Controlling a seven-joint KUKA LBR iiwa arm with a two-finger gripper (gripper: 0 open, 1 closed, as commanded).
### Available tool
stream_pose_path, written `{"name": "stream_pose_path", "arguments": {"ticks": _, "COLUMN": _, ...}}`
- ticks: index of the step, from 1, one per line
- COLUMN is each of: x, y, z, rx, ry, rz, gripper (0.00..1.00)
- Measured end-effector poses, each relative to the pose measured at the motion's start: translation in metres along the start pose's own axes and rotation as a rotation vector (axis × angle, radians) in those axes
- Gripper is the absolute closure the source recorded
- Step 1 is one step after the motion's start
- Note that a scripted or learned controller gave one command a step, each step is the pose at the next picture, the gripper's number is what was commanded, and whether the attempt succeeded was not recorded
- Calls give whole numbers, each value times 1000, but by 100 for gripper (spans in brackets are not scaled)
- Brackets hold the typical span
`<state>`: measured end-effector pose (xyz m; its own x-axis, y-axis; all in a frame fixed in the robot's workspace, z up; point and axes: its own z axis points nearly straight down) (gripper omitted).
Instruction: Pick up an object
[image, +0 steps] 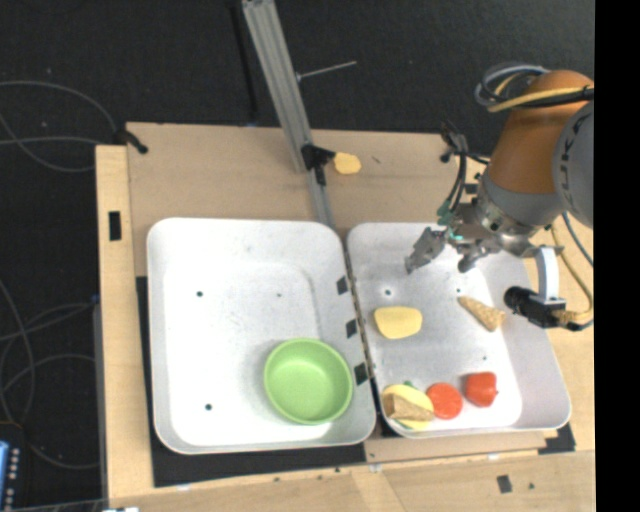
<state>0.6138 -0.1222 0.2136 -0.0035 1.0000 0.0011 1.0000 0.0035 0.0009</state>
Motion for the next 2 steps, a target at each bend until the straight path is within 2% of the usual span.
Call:
{"name": "stream_pose_path", "arguments": {"ticks": 1, "x": 0, "y": 0, "z": 0, "rx": 0, "ry": 1, "rz": 0, "gripper": 0}}
{"name": "stream_pose_path", "arguments": {"ticks": 2, "x": -6, "y": 0, "z": 43, "rx": 3, "ry": -4, "rz": 5, "gripper": 0}}
